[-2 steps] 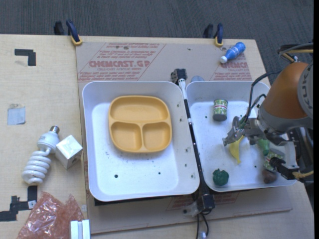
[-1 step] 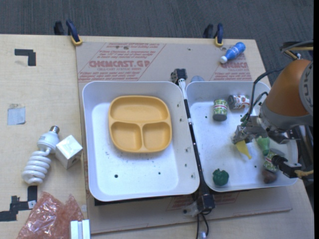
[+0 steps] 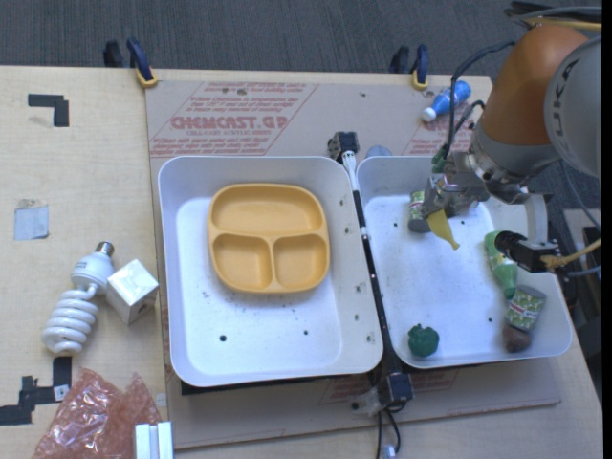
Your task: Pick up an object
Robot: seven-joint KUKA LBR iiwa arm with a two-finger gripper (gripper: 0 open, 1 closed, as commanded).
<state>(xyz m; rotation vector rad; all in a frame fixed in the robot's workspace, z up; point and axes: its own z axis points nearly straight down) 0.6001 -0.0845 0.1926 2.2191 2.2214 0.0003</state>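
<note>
my hand (image 3: 442,202) hangs low over the far left part of the right bin (image 3: 421,285), at a yellow piece (image 3: 443,228) that juts down and to the right from under it; a small greenish-grey item (image 3: 419,210) sits just beside it on the left. i cannot tell from this angle whether the hand is open or closed, or whether the yellow piece is gripped or merely lying under it. nothing is clearly lifted, so the pick looks unfinished: a secure grip and a lift are left. further out in the same bin, a green ball-like toy (image 3: 424,340) rests near the front wall and a green bottle-shaped thing (image 3: 502,266) and a packet (image 3: 523,316) lie along the right side. the left bin (image 3: 191,285) holds a yellow divided plate (image 3: 269,237). on the counter (image 3: 86,189), a spiral bulb (image 3: 76,304) lies just beside a white cube (image 3: 132,289).
</note>
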